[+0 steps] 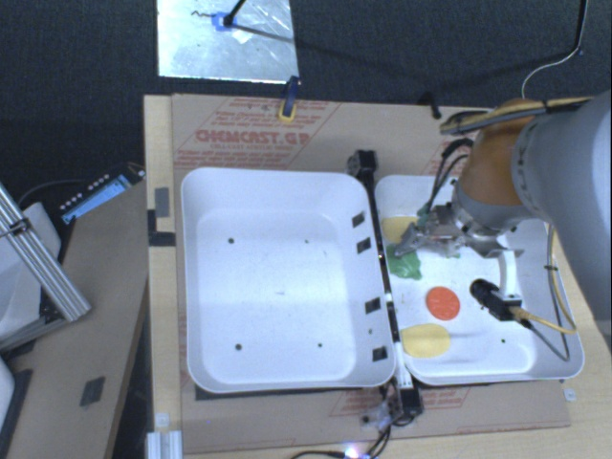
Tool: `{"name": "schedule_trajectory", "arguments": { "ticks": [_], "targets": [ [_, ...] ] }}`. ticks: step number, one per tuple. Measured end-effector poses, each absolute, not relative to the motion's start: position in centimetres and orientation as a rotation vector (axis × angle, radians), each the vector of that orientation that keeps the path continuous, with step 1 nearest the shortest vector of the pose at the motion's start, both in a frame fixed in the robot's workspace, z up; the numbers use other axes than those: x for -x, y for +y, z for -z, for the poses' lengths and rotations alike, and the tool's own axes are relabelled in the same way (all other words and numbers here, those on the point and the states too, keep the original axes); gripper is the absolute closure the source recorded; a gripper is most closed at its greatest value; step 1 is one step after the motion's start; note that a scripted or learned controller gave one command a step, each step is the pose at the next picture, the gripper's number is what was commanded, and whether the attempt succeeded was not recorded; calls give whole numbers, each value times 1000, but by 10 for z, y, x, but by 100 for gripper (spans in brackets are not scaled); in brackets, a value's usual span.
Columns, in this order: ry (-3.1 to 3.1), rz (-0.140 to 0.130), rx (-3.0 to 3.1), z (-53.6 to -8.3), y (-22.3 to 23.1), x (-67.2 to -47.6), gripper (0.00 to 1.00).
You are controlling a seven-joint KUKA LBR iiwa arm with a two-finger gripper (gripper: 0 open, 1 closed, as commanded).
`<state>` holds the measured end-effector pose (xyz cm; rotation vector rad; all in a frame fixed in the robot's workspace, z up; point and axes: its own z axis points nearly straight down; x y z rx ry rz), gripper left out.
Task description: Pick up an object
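Observation:
In the right bin (550, 357) lie a green object (405, 264), a round orange-red disc (442, 302), a yellow oval piece (426, 339) near the front, and a pale yellow piece (396, 227) by the bin's left wall. My gripper (424, 238) hangs low over the bin's left part, just above the green object and next to the pale yellow piece. The arm's grey body and orange band cover the bin's far right side.
The left bin (206, 352) sits beside the right one, with black clips (366, 246) along the shared divider. A silver plate (226, 27) lies at the back. A cable (547, 323) trails across the right bin's front right.

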<state>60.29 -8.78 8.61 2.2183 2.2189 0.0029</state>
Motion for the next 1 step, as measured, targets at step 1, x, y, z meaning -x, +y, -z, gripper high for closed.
{"name": "schedule_trajectory", "arguments": {
  "ticks": [1],
  "targets": [
    [2217, -3, -2222, -86, -111, -555, 0]
  ]
}}
